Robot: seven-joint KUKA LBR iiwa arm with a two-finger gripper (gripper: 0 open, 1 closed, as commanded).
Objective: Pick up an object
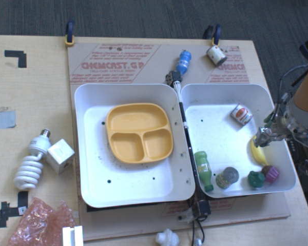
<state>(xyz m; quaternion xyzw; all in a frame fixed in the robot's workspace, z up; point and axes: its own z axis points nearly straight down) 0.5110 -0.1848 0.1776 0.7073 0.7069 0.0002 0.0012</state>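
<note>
At the right edge of the frame, the gripper (pixel 263 139) hangs low over the right bin (pixel 215 94), right at the upper end of a yellow banana (pixel 258 153); whether its fingers are apart or closed cannot be told. A small can (pixel 242 115) lies above it, and a green bottle (pixel 203 170) sits lower left. The left bin (pixel 87 99) holds a yellow divided plate (pixel 139 132).

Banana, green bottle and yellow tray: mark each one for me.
banana (pixel 259 154): camera view, middle of its curved body.
green bottle (pixel 203 171): camera view, middle of the bottle.
yellow tray (pixel 138 121): camera view, floor of its large compartment.
</note>
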